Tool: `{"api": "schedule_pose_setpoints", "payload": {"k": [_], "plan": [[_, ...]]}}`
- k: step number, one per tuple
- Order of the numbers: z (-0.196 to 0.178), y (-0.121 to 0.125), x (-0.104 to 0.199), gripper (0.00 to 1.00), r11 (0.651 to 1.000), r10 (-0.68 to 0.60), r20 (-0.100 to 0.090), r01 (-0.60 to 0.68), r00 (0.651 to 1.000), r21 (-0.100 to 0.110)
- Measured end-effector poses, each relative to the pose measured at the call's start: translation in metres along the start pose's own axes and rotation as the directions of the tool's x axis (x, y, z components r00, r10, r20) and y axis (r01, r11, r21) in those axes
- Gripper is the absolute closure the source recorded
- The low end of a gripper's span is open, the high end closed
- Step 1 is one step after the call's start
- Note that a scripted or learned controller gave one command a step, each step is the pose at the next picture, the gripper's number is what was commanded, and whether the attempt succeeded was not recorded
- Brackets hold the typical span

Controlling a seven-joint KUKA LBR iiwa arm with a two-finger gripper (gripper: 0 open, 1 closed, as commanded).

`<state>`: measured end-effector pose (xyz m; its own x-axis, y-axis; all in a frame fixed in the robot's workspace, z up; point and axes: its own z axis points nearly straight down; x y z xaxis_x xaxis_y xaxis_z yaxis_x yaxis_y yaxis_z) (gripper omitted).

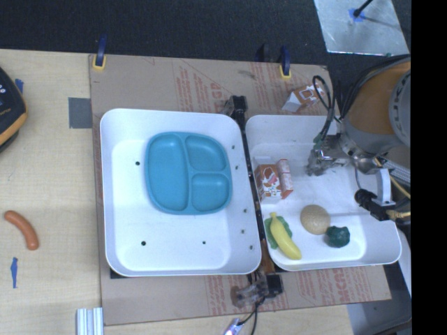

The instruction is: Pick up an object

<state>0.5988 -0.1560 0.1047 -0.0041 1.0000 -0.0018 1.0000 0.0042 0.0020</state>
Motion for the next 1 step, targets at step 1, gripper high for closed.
{"api": "schedule_pose_setpoints", "payload": {"k": [1], "plan": [[-0.0237, -0.0444, 0.0552, 1.00, 1.000, -0.002, -0.001, 0.002, 1.000, 0.006]]}}
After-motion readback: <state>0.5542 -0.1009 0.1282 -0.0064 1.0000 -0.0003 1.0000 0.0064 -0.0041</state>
